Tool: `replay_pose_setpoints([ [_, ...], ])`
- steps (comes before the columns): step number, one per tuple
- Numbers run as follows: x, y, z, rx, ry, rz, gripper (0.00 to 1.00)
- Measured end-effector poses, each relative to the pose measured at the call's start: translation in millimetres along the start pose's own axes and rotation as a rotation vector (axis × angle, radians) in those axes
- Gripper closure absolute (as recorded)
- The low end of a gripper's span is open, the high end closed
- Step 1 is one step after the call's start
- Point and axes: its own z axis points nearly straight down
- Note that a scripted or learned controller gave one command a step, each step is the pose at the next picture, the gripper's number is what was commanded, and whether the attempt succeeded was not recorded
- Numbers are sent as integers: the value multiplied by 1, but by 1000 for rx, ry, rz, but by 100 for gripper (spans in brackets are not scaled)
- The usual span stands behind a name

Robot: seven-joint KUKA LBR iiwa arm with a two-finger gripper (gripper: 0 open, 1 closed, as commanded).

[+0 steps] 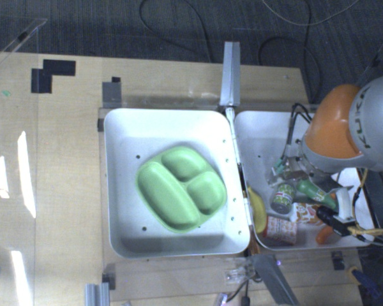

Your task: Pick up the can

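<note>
My claw hangs low in the right bin; can't tell how it's set. Can lies just below and a bit left of it, among clutter, beside the banana. Not grasped yet, I judge; grab and lift remain.

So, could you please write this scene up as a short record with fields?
left bin: holds a green tray with three compartments
right bin: cluttered
can: upright, right bin, near the middle
banana: by the right bin's left wall
gripper: just above the can in the picture, arm over the right bin
grasp: none seen
</note>
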Motion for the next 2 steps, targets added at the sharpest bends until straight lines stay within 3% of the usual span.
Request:
replay_pose_setpoints([
  [1, 23, 27, -84, 16, 3, -111, 100],
  [2, 22, 26, -84, 16, 3, -111, 0],
])
